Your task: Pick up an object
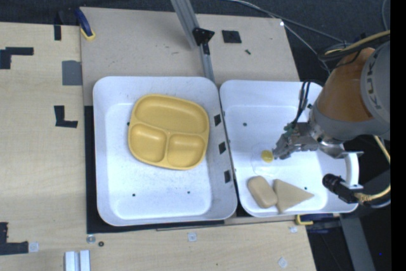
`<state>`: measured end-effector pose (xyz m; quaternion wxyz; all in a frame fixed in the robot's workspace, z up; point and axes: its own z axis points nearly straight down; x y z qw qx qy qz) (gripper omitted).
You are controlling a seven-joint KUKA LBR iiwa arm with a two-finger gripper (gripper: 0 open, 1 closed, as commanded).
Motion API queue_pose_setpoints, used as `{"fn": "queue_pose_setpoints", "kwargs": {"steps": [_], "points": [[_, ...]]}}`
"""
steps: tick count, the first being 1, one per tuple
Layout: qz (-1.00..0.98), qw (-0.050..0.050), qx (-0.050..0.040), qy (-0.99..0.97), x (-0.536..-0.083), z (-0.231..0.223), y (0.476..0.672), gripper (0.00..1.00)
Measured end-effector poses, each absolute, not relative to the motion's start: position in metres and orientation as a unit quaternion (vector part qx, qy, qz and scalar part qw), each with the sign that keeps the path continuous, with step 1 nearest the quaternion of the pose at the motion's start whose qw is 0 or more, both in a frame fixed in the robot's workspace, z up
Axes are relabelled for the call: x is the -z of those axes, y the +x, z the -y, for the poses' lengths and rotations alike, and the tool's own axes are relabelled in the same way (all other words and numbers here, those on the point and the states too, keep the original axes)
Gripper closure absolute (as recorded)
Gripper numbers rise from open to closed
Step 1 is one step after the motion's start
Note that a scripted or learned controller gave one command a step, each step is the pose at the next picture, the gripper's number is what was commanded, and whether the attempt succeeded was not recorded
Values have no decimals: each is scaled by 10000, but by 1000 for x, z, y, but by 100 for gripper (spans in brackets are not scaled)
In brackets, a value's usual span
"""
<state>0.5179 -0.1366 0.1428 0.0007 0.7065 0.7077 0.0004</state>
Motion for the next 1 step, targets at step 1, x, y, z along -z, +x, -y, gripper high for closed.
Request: {"fn": "queue_pose_setpoints", "kwargs": {"steps": [1], "points": [[-7076, 14, -7, 7066, -205, 139, 519, 100]]}}
